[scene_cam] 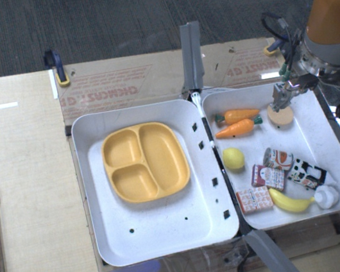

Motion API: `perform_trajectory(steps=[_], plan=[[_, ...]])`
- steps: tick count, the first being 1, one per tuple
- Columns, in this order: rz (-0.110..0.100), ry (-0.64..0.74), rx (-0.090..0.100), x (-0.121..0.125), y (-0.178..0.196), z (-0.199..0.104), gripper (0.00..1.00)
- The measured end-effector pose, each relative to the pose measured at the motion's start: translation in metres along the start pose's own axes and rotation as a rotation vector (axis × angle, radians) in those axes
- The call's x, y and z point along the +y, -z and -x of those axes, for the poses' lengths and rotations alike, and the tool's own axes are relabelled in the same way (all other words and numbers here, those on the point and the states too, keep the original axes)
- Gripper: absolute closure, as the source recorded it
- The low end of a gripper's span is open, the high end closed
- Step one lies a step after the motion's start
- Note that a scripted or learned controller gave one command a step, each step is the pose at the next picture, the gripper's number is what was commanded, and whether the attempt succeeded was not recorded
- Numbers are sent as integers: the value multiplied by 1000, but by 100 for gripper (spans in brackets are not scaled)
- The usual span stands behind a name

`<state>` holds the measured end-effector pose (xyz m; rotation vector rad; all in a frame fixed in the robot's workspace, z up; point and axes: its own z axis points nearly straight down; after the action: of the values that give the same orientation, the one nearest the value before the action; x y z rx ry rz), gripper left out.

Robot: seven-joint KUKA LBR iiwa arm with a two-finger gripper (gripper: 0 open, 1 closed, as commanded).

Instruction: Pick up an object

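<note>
The right bin point(339, 154) holds two orange carrots point(242, 114) point(235, 129), a yellow lemon point(233, 158), a banana point(291, 201), several small cartons point(268, 177) and a round tan disc point(280, 116). My gripper point(280, 98) hangs at the bin's far side, just above the tan disc's upper edge and right of the carrots. Whether it touches the disc is not visible. The grey arm with its orange band point(329, 3) comes in from the upper right.
The left bin point(110, 240) carries a yellow three-compartment plate point(145, 162). A grey divider bar point(192, 56) stands between the bins at the back. A black-and-white carton point(308, 174) and a white cap point(327, 197) lie at the right bin's near right.
</note>
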<state>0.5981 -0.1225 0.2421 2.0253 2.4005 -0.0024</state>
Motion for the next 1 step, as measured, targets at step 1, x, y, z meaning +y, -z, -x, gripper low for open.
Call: perform_trajectory(steps=[1], plan=[[-2, -413, 0, -6, 32, -21, 100]])
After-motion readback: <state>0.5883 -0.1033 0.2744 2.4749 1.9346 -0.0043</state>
